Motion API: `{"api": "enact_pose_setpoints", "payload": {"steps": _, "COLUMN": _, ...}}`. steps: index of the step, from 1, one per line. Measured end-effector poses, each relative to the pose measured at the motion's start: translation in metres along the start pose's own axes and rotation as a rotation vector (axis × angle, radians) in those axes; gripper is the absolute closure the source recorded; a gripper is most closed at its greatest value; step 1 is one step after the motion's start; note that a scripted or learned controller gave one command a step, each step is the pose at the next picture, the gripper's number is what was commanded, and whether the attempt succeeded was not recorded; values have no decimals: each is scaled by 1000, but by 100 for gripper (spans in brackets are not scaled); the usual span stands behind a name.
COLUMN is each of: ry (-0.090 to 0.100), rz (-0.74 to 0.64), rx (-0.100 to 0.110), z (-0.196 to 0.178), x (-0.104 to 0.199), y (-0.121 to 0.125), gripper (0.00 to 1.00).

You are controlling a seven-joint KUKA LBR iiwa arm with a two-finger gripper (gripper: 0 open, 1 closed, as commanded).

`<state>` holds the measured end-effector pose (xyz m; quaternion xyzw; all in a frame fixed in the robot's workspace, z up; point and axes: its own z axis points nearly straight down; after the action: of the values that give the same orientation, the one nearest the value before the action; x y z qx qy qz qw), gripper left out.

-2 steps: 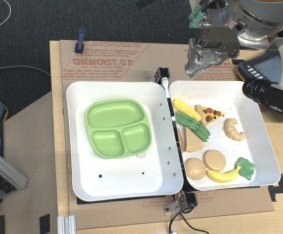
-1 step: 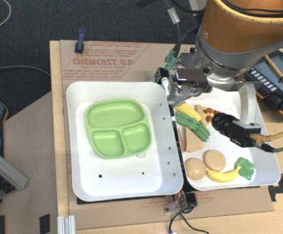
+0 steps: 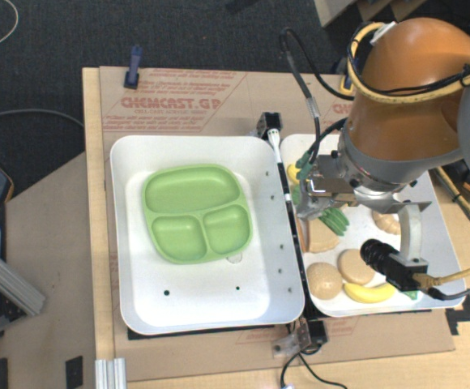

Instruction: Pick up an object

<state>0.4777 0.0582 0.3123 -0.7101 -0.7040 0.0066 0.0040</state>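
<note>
The right bin (image 3: 454,259) holds several toy foods: a yellow banana (image 3: 368,292), two tan round biscuits (image 3: 326,279) (image 3: 354,264), a tan slice (image 3: 322,239), a green ridged piece (image 3: 335,220) and a tan piece (image 3: 386,221). My gripper (image 3: 316,198) hangs low over the bin's left part, just above the green piece and the tan slice. The arm's orange band (image 3: 409,79) and grey wrist cover the bin's back half.
The left bin (image 3: 130,241) holds a green three-compartment plate (image 3: 197,212). A black clip strip (image 3: 286,191) runs between the bins. A black cable fitting (image 3: 393,266) lies over the banana area. Brown cardboard (image 3: 170,96) lies under both bins.
</note>
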Motion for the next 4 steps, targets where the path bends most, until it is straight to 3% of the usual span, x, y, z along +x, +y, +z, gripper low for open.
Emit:
{"api": "enact_pose_setpoints", "payload": {"steps": 1, "ry": 10, "rz": -16, "rx": -34, "z": -147, "x": 63, "y": 13, "gripper": 100}}
{"api": "enact_pose_setpoints", "payload": {"steps": 2, "ry": 0, "rz": -14, "rx": 0, "z": 2, "x": 115, "y": -2, "gripper": 100}}
{"api": "enact_pose_setpoints", "payload": {"steps": 3, "ry": 5, "rz": -6, "rx": -21, "z": -47, "x": 85, "y": 1, "gripper": 100}}
{"api": "enact_pose_setpoints", "payload": {"steps": 4, "ry": 5, "rz": -8, "rx": -19, "z": -55, "x": 87, "y": 1, "gripper": 100}}
